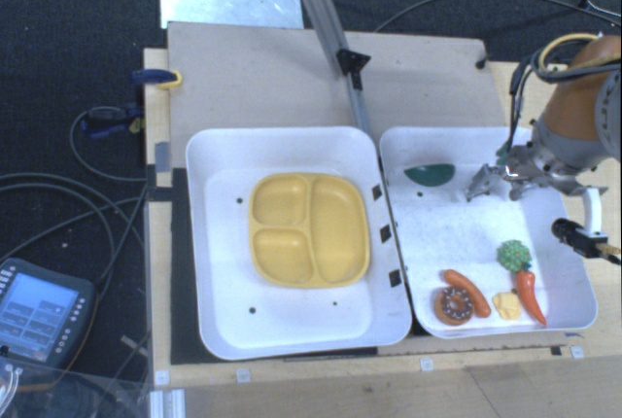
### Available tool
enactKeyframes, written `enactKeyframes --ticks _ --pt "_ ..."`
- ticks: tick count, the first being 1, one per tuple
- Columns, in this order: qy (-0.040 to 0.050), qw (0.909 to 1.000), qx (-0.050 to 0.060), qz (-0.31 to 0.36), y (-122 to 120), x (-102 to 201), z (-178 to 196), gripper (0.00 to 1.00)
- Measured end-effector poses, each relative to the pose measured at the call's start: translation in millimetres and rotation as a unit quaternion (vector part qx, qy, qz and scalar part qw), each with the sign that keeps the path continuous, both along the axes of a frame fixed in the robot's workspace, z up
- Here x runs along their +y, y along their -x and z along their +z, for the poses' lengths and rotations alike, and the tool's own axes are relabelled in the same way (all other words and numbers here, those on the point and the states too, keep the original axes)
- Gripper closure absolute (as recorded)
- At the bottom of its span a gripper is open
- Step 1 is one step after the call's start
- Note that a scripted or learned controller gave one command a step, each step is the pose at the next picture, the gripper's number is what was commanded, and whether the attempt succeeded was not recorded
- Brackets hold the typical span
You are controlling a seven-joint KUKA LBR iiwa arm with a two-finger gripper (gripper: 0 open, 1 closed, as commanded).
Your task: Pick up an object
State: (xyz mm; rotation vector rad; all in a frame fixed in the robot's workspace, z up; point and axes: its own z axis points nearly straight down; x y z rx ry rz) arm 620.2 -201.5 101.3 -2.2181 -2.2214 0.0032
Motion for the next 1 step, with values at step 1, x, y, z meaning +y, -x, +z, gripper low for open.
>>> enactKeyframes --ticks 1 --pt "0.0007 1.0 -0.002 0.0 -0.8 0.1 -10.4 0.0"
